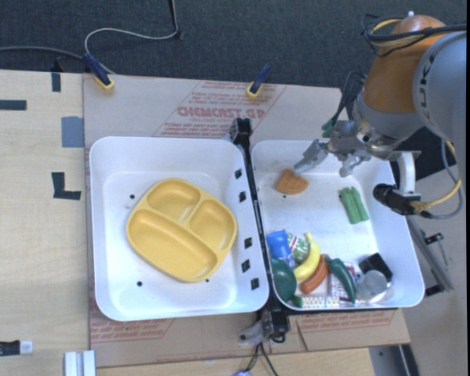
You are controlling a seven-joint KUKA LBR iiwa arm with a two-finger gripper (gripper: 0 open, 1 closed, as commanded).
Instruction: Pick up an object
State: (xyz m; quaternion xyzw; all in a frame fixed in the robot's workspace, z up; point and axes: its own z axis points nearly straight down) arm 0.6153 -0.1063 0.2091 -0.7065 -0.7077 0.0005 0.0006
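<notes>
Hovering spread and empty, gripper (331, 160) flanked by croissant (291, 182) and green block (353, 205).

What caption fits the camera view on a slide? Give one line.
Open end effector poised above the right bin near an orange food piece; yellow divided plate in the left bin.

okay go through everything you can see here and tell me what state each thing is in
Gripper: open, above the right bin's back.
Orange piece: lying alone, ungrasped.
Green piece: lying flat, apart.
Yellow tray: flat in left bin.
Toy pile: heaped at the front.
</notes>
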